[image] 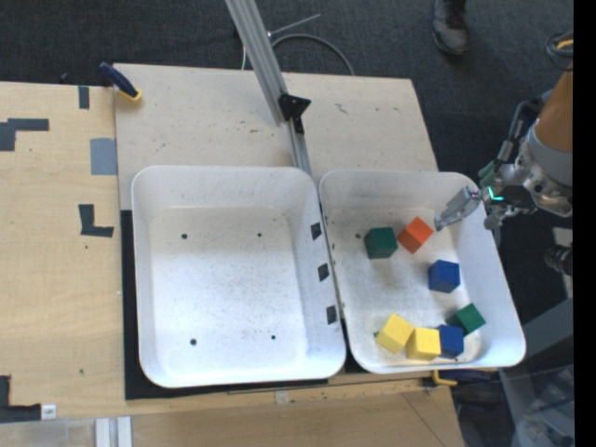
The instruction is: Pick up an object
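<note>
The right bin [372, 186] holds several small blocks. A dark green cube [380, 242] and an orange cube [415, 235] lie near its middle, with a blue cube [444, 276] below them. Along the front wall sit two yellow cubes [396, 332] [426, 343], another blue cube [452, 340] and a small green cube [469, 318]. My gripper [473, 215] hovers over the bin's right rim, up and to the right of the orange cube. It is open, with one grey finger [455, 210] pointing toward the orange cube and nothing between the fingers.
The left bin [223, 180] stands beside the right one, sharing a dark divider edge. A slanted metal rail [265, 59] crosses above the bins. A blue and yellow clamp [119, 80] lies at the board's far left corner. A person's foot [451, 17] is on the floor.
</note>
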